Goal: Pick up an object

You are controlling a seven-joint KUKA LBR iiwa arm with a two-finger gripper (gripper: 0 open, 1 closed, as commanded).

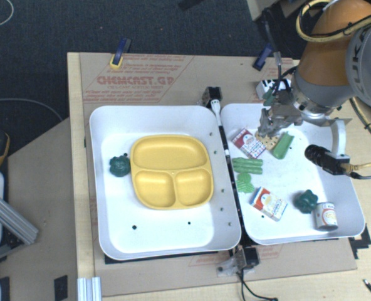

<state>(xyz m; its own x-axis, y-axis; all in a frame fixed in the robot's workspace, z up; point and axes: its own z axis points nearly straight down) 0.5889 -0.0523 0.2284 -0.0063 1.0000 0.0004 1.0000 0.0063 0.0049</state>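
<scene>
**Me:** Camera view has my gripper (270, 129) low over the far left part of the right bin (355, 221), right above a small cluster: a red-and-white packet (249, 143), a tan scrap (272, 144) and a short green block (282, 145) lying at a tilt.

**Partner:** Do you have anything yet?

**Me:** I cannot tell. The wrist hides the tips from above, so I won't claim a hold or say how wide I am.

**Partner:** Which one would you go for?

**Me:** The green block, just right of my gripper. It looks like a small, stiff toy piece, probably light and hard plastic, so likely a bit slick. I'd close across its narrow width near the middle, so it doesn't pivot out.

**Partner:** And the packet?

**Me:** Flat and thin, lying close to the bin floor; my guess is it would be hard to get under and may slide.

**Partner:** Other choices?

**Me:** Nearer in the same bin: green bean pods (246, 166), another small carton (268, 204), a dark green lump (307, 200) and a small can (326, 215). The can is round and could roll. The left bin (104, 231) holds a yellow divided tray (171, 170) and a green lump (119, 165).
</scene>
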